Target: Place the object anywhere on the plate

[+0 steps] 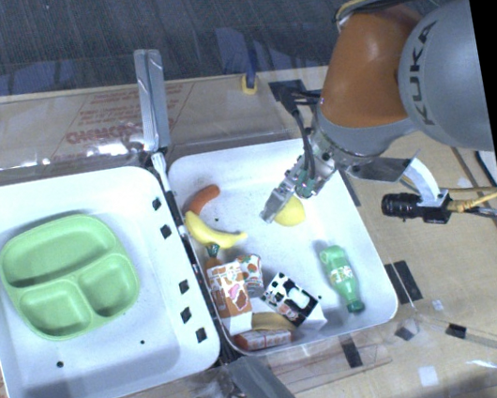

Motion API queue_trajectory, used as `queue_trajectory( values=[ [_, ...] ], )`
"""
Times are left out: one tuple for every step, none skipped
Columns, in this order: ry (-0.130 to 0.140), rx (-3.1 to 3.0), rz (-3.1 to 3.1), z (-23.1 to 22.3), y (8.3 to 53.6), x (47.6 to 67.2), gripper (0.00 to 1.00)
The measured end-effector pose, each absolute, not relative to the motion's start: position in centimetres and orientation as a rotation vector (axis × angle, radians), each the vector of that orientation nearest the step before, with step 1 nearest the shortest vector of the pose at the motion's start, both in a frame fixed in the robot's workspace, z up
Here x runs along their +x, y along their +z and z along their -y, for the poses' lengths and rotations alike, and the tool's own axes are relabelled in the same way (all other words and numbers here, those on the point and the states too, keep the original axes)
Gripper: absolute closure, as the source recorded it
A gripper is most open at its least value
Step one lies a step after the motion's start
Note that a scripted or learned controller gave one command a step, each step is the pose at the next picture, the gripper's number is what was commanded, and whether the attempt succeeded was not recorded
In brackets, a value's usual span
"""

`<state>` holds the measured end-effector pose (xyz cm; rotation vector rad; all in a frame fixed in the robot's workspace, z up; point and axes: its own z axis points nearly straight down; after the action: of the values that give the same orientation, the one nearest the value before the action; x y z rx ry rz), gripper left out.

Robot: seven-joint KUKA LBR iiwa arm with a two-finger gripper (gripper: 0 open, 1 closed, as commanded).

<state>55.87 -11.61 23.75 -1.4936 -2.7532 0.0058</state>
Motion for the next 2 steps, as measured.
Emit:
queue_trajectory(
  values=[
    [0.006,-1.252,2.871,6.4,24.1,54.4,1.00],
    [0.009,-1.238,2.876,-0.2,23.9,53.4,1.00]
  ],
)
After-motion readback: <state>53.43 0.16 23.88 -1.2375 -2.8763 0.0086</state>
